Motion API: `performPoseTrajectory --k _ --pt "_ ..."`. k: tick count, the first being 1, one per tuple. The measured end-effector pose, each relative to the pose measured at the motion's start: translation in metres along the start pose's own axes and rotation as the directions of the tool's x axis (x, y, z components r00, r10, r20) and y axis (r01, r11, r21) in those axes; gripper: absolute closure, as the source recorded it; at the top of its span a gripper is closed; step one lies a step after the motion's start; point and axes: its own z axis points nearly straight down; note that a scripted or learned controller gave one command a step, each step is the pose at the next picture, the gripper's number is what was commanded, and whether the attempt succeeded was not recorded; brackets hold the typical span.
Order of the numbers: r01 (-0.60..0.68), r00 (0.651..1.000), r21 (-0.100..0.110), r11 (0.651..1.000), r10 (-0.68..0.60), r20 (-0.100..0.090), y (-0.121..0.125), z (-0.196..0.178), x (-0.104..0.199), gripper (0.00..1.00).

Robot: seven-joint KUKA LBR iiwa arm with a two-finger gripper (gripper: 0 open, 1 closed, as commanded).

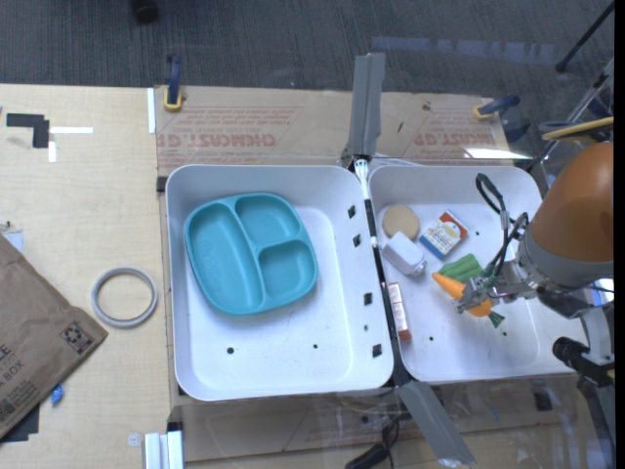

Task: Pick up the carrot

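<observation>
The orange carrot (pixel 451 284) lies in the right bin (pixel 508 360), right of centre, with a green item (pixel 463 266) touching its far side. My gripper (pixel 485 294) is down over the carrot's right end, and orange shows on both sides of it. The grey arm with its orange band (pixel 584 208) reaches in from the right above the bin's right rim. The gripper's body hides part of the carrot.
The right bin also holds a round beige disc (pixel 399 222), a white object (pixel 403 255), a red-and-white box (pixel 444 234) and a red tube (pixel 396 311) along its left wall. A teal divided plate (pixel 251 252) sits in the left bin (pixel 283 360). A tape ring (pixel 124 295) lies on the bench.
</observation>
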Motion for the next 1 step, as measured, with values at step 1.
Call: performPoseTrajectory --k 1 --pt "0.088 0.996 0.001 0.996 -0.088 0.001 0.0764 -0.0601 0.0397 1.0"
